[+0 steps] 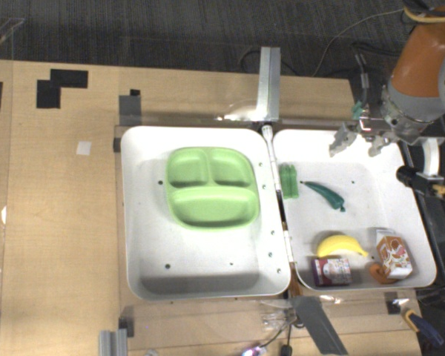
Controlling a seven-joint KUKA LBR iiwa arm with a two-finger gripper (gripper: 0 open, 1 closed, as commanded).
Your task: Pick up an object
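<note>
Nothing is picked yet — the gripper (pixel 357 141) hangs spread and empty at the far edge of the right bin (pixel 408 199). The banana (pixel 340 245), green pepper (pixel 324 193) and packets lie untouched; descent and grasp remain.

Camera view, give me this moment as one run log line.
gripper: open, holding nothing | position: over right bin far edge | nearest: dark green pepper | left bin: green divided plate

Gripper (pixel 358 141) open over right bin (pixel 408 199) far edge, holding nothing. Banana (pixel 340 245), dark can (pixel 331 271) near side. Green divided plate (pixel 211 185) in left bin (pixel 144 221).
</note>
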